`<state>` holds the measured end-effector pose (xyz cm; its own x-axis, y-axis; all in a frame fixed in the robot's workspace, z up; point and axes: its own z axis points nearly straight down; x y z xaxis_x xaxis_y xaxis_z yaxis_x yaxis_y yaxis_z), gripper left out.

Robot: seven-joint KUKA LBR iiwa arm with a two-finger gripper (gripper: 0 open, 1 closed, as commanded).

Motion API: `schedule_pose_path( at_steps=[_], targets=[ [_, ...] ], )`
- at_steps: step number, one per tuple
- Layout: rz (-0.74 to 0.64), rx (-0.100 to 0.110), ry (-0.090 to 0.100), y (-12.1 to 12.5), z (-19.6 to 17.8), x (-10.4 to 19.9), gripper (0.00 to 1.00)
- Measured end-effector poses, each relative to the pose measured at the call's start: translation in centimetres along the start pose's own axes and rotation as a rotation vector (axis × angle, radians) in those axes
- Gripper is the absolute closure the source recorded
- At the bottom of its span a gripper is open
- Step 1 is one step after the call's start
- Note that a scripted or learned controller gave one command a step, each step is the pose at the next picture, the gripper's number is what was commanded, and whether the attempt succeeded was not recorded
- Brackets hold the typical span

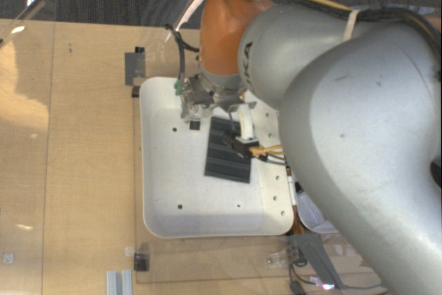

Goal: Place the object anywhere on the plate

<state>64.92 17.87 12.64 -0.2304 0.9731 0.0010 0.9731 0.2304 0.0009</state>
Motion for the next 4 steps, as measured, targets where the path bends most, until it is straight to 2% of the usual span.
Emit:
schedule_pose_path(
  at_steps=[1, 2, 3, 4],
  targets=[
    [-0.642, -0.004, 0.0, -8.4, -0.3, 4.6, 1.0],
    [-0.464, -0.021, -0.004, -12.4, 3.3, 7.6, 1.0],
    [-0.714, -0.009, -0.003, -4.4, -11.9, 6.1, 1.0],
    [-0.293, -0.005, -0.001, 0.3, -11.8, 5.8, 1.0]
  ],
)
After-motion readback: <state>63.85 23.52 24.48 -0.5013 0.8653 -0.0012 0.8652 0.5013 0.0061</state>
